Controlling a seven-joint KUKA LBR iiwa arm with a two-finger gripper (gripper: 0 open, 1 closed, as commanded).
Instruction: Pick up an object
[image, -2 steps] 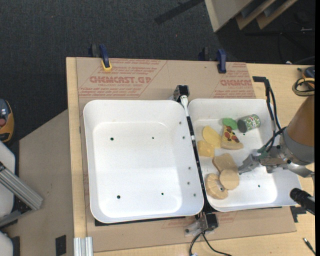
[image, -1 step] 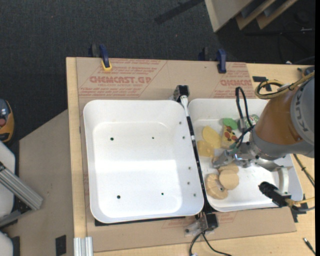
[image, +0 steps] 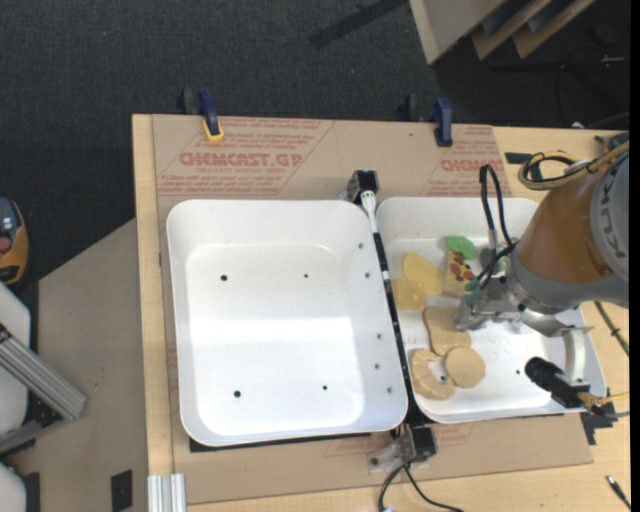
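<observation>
The right bin (image: 500, 405) holds several small things. A yellow piece (image: 421, 270) lies near its left wall, with a paler yellow piece (image: 407, 293) just in front of it. A green object (image: 460, 244) sits toward the back, and a small red and multi-coloured item (image: 462, 268) lies right below it. Tan, flat, rounded pieces lie in the middle (image: 438, 326) and at the front (image: 465, 367), with another (image: 430, 374) beside the front one. My gripper (image: 468, 314) is low in this bin, over the right edge of the middle tan piece. The wrist hides what is beneath it.
The left bin (image: 196, 240) stands beside the right one, and their rims meet along a dark seam (image: 384, 290). Two blue clamps (image: 208, 108) (image: 442, 120) hold the board at the back. The arm's orange band (image: 560, 235) overhangs the right bin's far right side.
</observation>
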